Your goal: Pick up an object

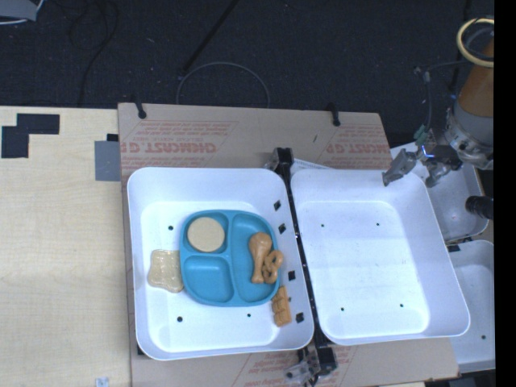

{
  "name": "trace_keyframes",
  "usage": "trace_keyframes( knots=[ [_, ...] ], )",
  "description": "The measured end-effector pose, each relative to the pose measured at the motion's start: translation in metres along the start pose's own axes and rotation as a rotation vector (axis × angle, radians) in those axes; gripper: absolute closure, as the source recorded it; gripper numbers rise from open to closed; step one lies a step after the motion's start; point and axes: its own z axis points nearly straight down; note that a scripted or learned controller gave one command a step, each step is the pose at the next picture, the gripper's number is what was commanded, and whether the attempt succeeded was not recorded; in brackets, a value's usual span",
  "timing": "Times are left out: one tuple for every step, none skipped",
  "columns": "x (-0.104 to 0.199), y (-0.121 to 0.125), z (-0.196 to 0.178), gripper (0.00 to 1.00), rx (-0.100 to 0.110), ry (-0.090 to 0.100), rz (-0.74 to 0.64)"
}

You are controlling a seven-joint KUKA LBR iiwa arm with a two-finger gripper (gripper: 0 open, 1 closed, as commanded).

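At the upper right of the frame, the arm comes in with its orange band showing, and the gripper hangs over the upper right corner of the right bin. Its two fingers are spread wide apart, with nothing between them.

Left of centre sits the left bin, touching the right bin along a black seam down the middle. Inside it lies a blue plate with three sections. A round tan cookie rests in the plate's upper left section, and a tan chicken leg lies in its right section with a small pretzel just beside it. A pale slice of bread lies on the bin floor, touching the plate's left edge. A small brown piece, too small to identify, sits on the bin floor near the plate's lower right edge.

Both bins stand on a cardboard sheet with red printing. All the objects are well apart from the gripper.
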Motion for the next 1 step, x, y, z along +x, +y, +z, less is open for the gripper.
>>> trace_keyframes(
  knots=[
    [-0.0006,-0.0058,0.0443,0.0,0.004,0.001,0.0]
  ],
)
